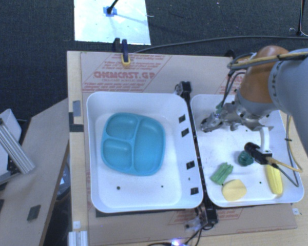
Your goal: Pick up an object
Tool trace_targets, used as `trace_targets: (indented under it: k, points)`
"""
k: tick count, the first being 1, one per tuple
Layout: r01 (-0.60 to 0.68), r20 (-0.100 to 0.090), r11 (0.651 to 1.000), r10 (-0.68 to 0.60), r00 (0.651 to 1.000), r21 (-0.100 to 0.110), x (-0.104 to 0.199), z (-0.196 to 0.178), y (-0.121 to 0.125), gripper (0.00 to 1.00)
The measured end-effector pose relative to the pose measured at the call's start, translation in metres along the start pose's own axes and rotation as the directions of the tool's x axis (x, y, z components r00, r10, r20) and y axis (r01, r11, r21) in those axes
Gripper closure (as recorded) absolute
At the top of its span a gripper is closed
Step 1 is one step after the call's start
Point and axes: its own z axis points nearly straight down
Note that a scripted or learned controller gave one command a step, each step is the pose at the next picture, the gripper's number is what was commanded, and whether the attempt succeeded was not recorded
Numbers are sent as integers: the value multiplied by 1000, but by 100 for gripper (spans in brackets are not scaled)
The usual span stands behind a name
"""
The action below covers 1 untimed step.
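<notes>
Green ridged toy, lying flat

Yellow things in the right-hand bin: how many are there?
2: a yellow round piece near the front edge, and a long yellow piece farther right. The arm may hide others.

camera: single, fixed above bench; facing: down at a slant; framing: both bins, moderately near
</notes>
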Motion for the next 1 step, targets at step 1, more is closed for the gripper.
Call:
trace_targets:
  k: [1]
  points:
    - [1,0,1000,-1,1000,-11,1,-15,4,100]
